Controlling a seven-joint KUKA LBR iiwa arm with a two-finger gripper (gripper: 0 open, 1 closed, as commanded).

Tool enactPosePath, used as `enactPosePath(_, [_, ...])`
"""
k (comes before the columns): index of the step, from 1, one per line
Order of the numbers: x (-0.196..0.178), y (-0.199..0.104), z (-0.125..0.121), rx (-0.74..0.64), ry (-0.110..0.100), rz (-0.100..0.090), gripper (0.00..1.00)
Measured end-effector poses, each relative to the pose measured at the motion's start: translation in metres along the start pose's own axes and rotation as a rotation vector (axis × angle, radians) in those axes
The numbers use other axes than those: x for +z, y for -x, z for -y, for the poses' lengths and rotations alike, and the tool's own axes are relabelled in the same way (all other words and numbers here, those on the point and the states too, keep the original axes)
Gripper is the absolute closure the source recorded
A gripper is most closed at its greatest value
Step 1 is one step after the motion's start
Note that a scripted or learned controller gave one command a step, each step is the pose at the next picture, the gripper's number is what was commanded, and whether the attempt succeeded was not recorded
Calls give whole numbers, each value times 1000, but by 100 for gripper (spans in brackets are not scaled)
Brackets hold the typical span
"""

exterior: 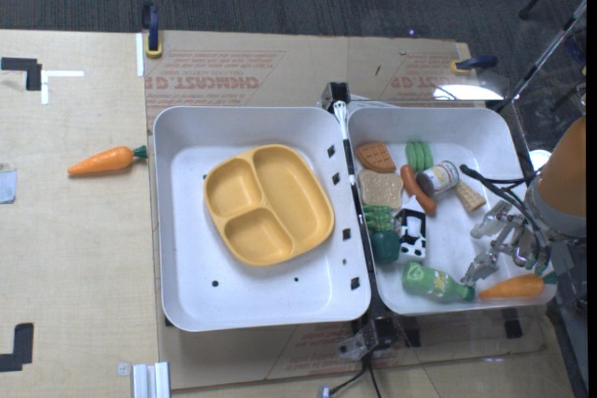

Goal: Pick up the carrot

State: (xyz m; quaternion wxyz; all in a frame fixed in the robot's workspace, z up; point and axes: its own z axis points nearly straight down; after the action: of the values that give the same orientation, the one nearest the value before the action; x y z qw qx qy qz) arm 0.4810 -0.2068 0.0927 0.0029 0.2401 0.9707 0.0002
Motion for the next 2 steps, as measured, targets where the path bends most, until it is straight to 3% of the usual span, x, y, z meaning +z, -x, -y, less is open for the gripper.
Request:
enactPosePath(1, [0,5,10,-370,1,2,0])
enactPosePath(2, [-11,8,8,-362,3,10,100])
